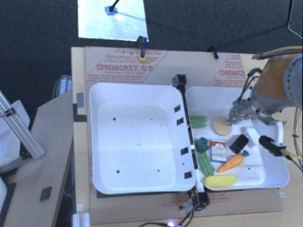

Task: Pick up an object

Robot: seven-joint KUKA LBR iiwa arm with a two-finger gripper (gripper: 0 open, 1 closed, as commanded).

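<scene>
- Fingers [233, 116] hang over the right bin [279, 176], just right of the tan disc [221, 126]; open or closed, I cannot tell.
- Left bin [137, 141]: white and shallow, on the tabletop [80, 174].
- Right bin: carrot [230, 162], corn [219, 180] nearest, red-and-white box [218, 151].
- Tan disc: round, flat, lying far of the box.

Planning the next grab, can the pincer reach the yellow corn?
Probably yes: the corn lies uncovered in the right bin, nothing atop it, though the carrot sits close beside it.
</scene>
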